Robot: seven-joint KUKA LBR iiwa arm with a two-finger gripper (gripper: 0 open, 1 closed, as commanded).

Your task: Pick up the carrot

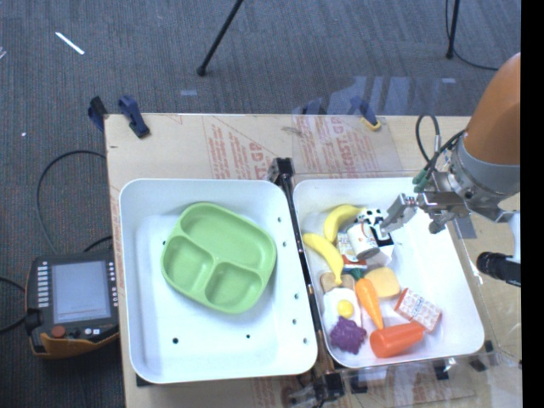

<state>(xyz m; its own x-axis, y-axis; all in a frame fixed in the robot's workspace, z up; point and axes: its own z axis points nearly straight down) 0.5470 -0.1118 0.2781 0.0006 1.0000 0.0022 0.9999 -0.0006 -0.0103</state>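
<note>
Camera view: approaching, gripper [399,211] hovering at two o'clock from the carrot [369,303] in the right bin [459,262], grip state impossible to tell, needing descent toward seven o'clock.

A green plate [219,257] with three compartments lies in the left bin [136,228]. The right bin [463,313] holds two bananas [338,220], a fried egg [342,303], purple grapes [348,335], a cheese block [384,282], a wafer [417,309] and a red pepper [395,339]. A pendant [75,303] rests left of the bench.
</note>
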